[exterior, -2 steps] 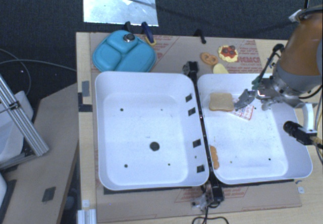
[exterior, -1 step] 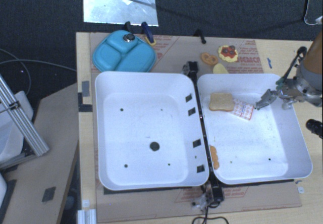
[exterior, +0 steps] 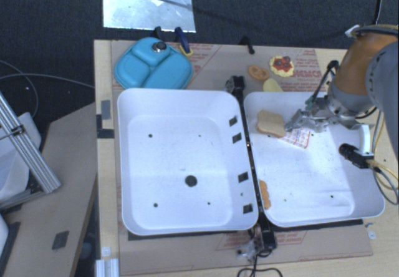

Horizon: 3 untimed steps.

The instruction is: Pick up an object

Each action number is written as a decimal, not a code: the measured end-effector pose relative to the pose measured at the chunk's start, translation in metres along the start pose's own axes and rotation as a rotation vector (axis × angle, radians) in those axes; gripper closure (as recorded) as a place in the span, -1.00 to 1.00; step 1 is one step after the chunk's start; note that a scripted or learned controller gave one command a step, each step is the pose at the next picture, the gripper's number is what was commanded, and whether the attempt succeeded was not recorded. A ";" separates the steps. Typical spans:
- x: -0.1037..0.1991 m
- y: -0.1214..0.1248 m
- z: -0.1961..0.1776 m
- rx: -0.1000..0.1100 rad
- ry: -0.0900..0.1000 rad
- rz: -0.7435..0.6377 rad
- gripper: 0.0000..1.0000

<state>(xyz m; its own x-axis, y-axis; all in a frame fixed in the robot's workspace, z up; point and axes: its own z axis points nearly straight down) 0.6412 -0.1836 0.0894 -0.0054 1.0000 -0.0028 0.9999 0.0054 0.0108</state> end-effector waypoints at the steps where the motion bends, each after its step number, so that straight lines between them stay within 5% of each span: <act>1: 0.086 0.030 0.003 0.003 0.002 -0.001 -1.00; 2: 0.096 -0.119 -0.001 0.000 0.001 0.005 -1.00; 3: 0.023 -0.092 -0.071 0.005 -0.001 0.006 -1.00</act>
<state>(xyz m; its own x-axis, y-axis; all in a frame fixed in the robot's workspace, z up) 0.5486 -0.1605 0.1598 0.0010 1.0000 -0.0034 1.0000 -0.0010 0.0061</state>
